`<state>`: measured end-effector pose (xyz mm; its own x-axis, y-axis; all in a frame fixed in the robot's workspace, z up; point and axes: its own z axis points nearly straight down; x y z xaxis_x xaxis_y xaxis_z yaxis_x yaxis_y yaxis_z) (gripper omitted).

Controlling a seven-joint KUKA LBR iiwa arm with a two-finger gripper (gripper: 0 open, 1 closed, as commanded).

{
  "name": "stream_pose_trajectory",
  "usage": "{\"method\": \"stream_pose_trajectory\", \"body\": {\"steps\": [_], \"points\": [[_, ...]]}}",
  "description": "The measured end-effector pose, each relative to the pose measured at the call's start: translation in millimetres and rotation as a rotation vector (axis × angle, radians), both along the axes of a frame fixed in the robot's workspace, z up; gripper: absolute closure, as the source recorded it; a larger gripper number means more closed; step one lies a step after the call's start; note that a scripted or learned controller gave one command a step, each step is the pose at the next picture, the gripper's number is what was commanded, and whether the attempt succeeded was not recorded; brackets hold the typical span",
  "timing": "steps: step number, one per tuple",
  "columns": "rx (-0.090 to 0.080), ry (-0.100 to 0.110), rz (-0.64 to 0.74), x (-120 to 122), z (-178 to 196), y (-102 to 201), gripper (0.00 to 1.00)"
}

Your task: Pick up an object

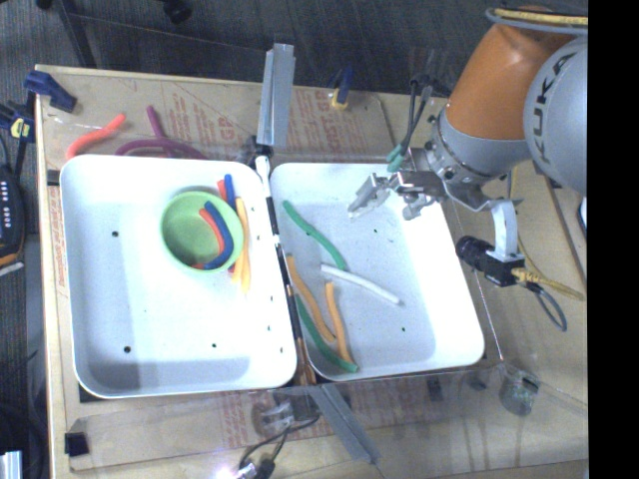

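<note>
Your fingers [384,194] hang over the upper part of the right bin [454,337], and they look spread apart with nothing between them, so count the pick as not yet made. The things you could take all lie lower in that bin: a white strip [359,284] near the middle, a green strip [315,233] curving down from the upper left of the bin, and orange strips [329,317] beside a second green piece [329,355] along the bin's left wall and lower edge. None of them touches the fingers; the white strip and the upper green strip are the nearest, below and to the left of the tips. The left bin [120,357] holds a green bowl [195,230] with coloured strips resting in and against it, well apart from where you are working. What remains, as I judge it, is the whole pick: choose a strip, line up, come down, close and lift. The arm [509,78] reaches in from the upper right of the frame, its orange band above the wrist, with the wrist bent so the fingers point leftwards and down toward the bin floor, above the desk [60,88].
</note>
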<state>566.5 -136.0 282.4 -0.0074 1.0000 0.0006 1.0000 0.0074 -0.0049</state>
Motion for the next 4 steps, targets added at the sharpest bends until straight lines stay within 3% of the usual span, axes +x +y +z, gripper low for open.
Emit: {"method": "stream_pose_trajectory", "body": {"steps": [1,2,3,4], "points": [[-0.001,0.002,-0.114,34.2,-120.6,34.4,0.0],[-0.004,-0.006,-0.078,31.3,-189.6,12.1,0.0],[-0.008,-0.005,-0.075,31.5,-178.5,10.2,1.0],[-0.009,-0.005,-0.074,31.6,-178.5,10.2,0.0]]}}
